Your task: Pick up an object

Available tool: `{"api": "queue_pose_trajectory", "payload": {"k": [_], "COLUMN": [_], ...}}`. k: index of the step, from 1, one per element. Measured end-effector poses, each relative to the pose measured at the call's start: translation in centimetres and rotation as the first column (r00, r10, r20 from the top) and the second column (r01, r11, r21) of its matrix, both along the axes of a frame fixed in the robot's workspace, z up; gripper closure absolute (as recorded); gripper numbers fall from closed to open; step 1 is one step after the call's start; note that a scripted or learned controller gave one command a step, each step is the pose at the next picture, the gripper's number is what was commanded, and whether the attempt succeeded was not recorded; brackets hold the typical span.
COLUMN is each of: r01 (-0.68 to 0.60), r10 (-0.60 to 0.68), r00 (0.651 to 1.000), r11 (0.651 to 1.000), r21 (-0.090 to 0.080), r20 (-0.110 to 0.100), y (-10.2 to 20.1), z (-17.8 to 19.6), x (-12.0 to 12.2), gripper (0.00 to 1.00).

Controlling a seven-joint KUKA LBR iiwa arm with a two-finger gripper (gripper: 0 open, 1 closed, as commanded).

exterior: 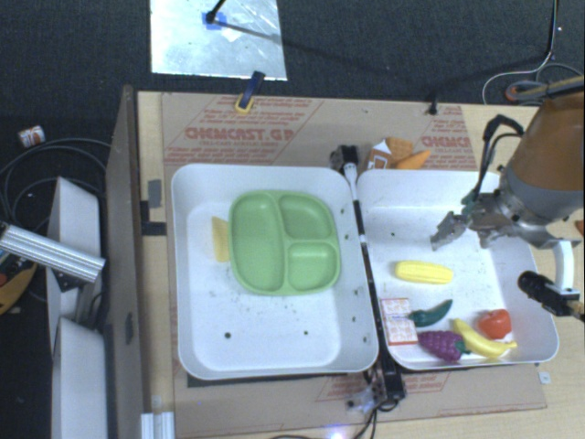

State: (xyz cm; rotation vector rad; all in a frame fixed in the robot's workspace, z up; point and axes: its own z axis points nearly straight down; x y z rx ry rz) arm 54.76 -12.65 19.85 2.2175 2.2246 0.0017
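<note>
Claw (454, 232) hangs over the right bin (402, 195), above and slightly right of the corn (423, 272); nothing between its fingers. Can't tell from this angle whether they're apart or together. Corn is probably the easiest target: it lies alone mid-bin, well apart from the cluster of pepper (431, 315), grapes (441, 344), banana (484, 341) and tomato (494, 323) at the near edge. Its long axis runs left-right, nearly level, so I'd turn the claw to close across the short width, centre over the middle, then drop straight down.
</note>
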Motion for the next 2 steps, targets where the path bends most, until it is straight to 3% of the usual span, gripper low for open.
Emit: {"api": "queue_pose_trajectory", "payload": {"k": [1, 2], "r01": [-0.002, 0.001], "r10": [0.002, -0.001], "r00": [1.000, 1.000], "r11": [1.000, 1.000], "r21": [0.001, 0.000], "r20": [-0.001, 0.002], "y": [2.8, 2.6], "z": [-11.9, -10.4], "x": [-0.4, -0.3], "gripper": [0.00, 1.00]}}
